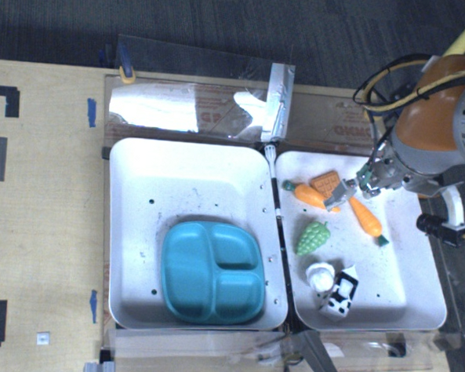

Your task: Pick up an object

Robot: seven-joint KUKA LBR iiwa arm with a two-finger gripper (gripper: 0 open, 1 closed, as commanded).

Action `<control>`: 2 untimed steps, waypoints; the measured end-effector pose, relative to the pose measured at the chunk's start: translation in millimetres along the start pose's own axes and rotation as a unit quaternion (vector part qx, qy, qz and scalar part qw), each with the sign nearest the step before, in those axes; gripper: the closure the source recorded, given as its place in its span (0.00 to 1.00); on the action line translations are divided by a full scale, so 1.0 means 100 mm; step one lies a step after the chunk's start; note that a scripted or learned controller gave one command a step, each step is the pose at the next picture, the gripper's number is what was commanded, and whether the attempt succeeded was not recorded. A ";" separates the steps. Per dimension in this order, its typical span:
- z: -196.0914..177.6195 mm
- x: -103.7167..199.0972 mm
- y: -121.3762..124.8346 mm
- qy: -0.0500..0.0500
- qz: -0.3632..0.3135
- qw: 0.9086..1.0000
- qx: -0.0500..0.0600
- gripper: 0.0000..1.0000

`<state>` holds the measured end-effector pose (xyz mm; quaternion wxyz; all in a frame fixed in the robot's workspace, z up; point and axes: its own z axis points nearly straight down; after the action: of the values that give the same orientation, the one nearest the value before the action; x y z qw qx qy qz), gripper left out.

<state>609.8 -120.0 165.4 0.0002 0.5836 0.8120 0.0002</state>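
My gripper [350,190] hangs over the back of the right bin [413,310], reaching in from the right. Its tip sits between a tan waffle-like biscuit [325,181] and an orange carrot [366,217], right beside a second carrot [308,195] lying to the left. I cannot tell whether it touches any of them. Nearer the front lie a green bunch of grapes [313,237], a small white object [319,275] and a black-and-white toy [341,293].
The left bin [139,168] holds a blue compartment plate [211,273] at its front. A clear plastic sheet and a metal strip [278,101] stand behind the bins. Cables [388,81] loop above the arm's wrist at the right.
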 end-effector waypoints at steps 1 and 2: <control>0.78 -0.60 -0.17 -0.002 -0.013 1.000 -0.002 0.00; 0.37 -0.97 -0.22 0.001 0.085 0.996 -0.003 0.00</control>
<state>619.9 -219.2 128.1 0.0012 0.6509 0.7592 0.0029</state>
